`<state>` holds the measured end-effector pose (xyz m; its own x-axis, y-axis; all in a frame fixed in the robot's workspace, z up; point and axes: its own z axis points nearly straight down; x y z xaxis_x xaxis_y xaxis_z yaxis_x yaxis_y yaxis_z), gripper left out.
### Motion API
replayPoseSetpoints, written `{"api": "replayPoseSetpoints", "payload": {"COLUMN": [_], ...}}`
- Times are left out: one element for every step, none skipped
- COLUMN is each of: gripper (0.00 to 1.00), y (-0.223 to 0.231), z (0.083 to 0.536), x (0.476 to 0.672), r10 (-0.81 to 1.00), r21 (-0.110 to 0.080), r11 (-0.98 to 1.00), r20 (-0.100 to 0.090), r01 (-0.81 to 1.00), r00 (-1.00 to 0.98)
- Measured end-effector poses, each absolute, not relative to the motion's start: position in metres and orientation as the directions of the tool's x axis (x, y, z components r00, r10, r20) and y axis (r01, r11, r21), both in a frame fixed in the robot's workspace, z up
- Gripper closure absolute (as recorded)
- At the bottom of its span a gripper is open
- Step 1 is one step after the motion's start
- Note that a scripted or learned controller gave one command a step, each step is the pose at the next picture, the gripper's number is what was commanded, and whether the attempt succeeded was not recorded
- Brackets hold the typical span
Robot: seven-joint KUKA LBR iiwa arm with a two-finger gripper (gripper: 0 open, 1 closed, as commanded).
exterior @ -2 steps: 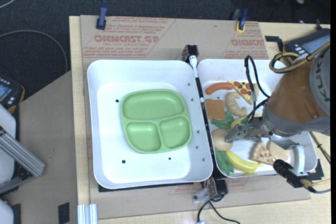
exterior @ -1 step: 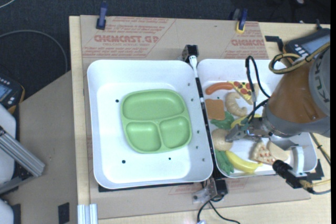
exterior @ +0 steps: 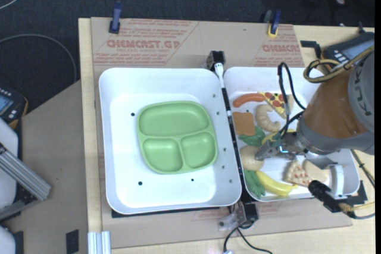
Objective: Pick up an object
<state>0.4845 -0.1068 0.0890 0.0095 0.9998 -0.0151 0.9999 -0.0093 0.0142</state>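
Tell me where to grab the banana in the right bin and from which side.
Grip the banana across its thick middle, coming straight down from above. It lies flat and curved along the right bin's near edge, with its right end crowded by the pizza slice.

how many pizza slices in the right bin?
2. One toy pizza slice with red toppings lies near the back of the white right bin; another lies near the front, beside the yellow plastic banana. The arm may hide more.
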Motion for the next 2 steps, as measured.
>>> {"api": "replayPoseSetpoints", "payload": {"gripper": [0.0, 0.0], "y": [-0.157, -0.057], "z": [0.085, 0.188], "x": [0.526, 0.481], "r10": [1.0, 1.0], "r21": [0.003, 0.007], "r11": [-0.002, 0.008], "r20": [-0.004, 0.004], "r01": [1.0, 1.0], "r00": [0.002, -0.008]}}
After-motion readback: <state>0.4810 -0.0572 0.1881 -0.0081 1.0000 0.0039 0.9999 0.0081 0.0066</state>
